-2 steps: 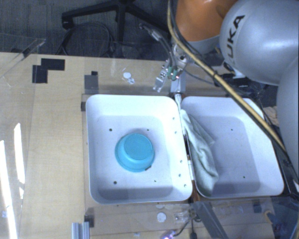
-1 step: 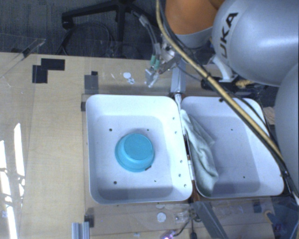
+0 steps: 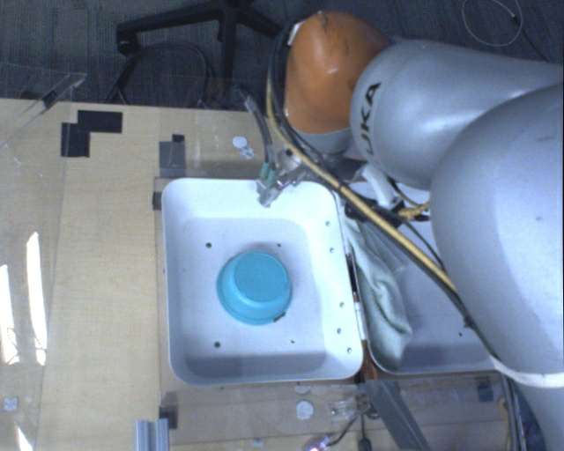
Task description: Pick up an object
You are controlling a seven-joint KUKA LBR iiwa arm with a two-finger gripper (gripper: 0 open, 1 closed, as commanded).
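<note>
Over the far rim of the left bin (image 3: 189, 198) the gripper (image 3: 267, 194) hangs with nothing between its fingers, their spread too small to tell, while the blue bowl (image 3: 255, 287) sits untouched mid-bin, so the pick looks wholly undone.

A pale wooden bench (image 3: 97, 291) filled the lower left, its surface marked with black tape patches (image 3: 88, 130) near the far edge. Beyond it lay dark grey carpet (image 3: 106, 66), where a black stand base (image 3: 207, 22) spread its legs (cables looped beside it). Window light streaked the bench's left side (image 3: 33, 264).
</note>
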